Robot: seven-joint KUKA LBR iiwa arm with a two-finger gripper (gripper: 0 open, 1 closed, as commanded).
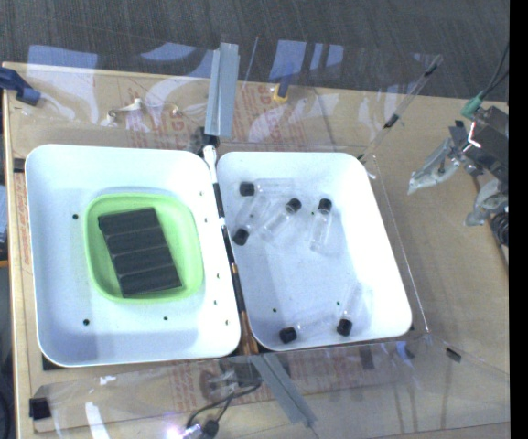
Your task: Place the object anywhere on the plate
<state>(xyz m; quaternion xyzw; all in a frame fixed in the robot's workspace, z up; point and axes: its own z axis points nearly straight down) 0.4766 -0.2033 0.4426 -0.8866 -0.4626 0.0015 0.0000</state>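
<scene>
A square green plate [95, 245] lies in the left white bin [48, 291]. On it rests a black ridged block [139, 251], lying flat and slightly turned. My gripper [442, 205] hangs over the bare bench to the right of the right bin [291, 282], well away from the plate. Its two metal fingers [428, 174] stand apart, open, with nothing between them.
Several clear vials with black caps lie in the right bin: some near its back left [286, 210] and two by its front edge [346, 323]. A metal bar [220, 90] stands behind the bins' divide. Clear plastic sheeting covers the bench around the bins.
</scene>
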